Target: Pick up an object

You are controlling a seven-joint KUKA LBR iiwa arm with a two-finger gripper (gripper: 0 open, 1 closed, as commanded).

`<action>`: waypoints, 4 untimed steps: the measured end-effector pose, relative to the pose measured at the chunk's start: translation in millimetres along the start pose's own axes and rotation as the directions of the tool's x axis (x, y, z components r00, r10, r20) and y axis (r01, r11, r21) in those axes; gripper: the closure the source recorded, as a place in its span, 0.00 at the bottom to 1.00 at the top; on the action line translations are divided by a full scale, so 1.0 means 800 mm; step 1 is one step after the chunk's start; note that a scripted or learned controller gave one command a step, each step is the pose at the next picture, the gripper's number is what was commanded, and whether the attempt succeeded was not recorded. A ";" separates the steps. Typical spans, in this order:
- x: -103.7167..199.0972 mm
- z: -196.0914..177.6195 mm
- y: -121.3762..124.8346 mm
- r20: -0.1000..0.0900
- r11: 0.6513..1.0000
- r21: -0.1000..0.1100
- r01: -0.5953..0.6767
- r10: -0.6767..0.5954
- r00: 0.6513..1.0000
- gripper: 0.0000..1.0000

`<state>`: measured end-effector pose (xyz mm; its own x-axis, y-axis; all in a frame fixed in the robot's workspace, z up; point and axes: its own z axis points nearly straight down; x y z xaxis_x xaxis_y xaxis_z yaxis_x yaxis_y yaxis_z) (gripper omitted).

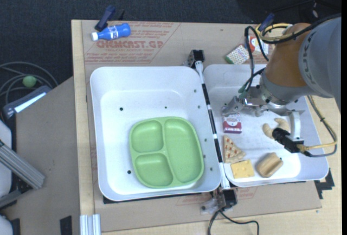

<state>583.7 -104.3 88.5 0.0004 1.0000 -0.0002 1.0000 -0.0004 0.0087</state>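
My gripper [237, 107] is low over the left part of the right bin [217, 79], with the grey arm and its orange band reaching in from the right. Directly below it lies a small red and white packet [232, 124], very close to the gripper; whether they touch is unclear. Nearer the front of that bin lie a pizza slice [231, 148], a yellow cheese slice [242, 169] and a brown bread roll [269, 164]. A tan pastry-like piece [272, 128] rests to the right of the packet.
The left bin [108, 93] holds a green divided plate [164, 151]. On the bench behind the bins lie a blue and white bottle [111, 32] and a small patterned packet [237, 55]. The divider between the bins runs just left of the gripper.
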 end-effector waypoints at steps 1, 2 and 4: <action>0.011 0.001 -0.108 -0.001 1.000 0.004 0.000 0.000 1.000 0.00; -0.071 -0.012 0.003 0.001 1.000 0.007 0.000 0.000 1.000 0.00; -0.090 0.005 -0.020 0.000 1.000 0.007 0.002 -0.002 1.000 0.00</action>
<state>568.0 -176.3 84.4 -0.0014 1.0000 -0.0003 1.0000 0.0014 0.0016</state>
